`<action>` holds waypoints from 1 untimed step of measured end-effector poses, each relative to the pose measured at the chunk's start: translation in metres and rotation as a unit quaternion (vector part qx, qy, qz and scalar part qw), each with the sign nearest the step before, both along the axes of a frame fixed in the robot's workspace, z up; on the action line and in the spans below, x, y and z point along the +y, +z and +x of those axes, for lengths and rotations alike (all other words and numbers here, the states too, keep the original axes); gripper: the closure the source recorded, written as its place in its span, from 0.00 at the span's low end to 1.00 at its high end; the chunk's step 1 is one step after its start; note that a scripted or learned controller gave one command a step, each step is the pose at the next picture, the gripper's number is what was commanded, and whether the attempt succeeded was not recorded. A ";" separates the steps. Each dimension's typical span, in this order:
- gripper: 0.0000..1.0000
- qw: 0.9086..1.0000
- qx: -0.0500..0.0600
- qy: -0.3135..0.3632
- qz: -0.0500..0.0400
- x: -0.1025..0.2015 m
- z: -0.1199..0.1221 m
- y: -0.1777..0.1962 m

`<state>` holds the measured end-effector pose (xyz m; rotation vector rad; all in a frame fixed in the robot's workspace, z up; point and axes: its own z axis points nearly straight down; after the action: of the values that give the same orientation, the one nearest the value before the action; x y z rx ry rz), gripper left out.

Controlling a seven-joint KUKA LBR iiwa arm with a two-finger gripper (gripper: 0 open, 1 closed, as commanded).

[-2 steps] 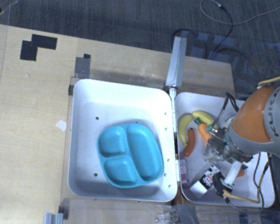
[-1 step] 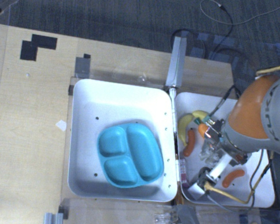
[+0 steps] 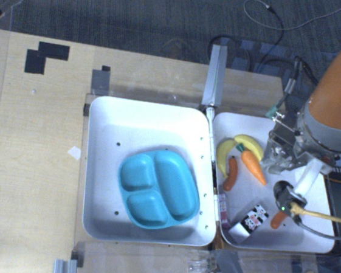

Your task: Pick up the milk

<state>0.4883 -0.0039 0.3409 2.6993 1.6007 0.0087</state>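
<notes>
Across the scene: a pale wood surface is seen, marked with black patches at its far left; blue-grey carpet lies beyond it, crossed by a thin cable.
Left bin: a blue divided plate is held.
Right bin: a banana, a carrot and a red sausage are held.
Milk: lying at the right bin's near edge.
Gripper: placed over the right bin, beside the carrot, well apart from the milk.
Fingers: whether apart or together cannot be told.
</notes>
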 end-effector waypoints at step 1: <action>1.00 0.986 0.002 0.169 -0.001 -0.032 0.006 -0.069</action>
<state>0.4939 -0.0356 0.2721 2.3911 2.0341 0.0034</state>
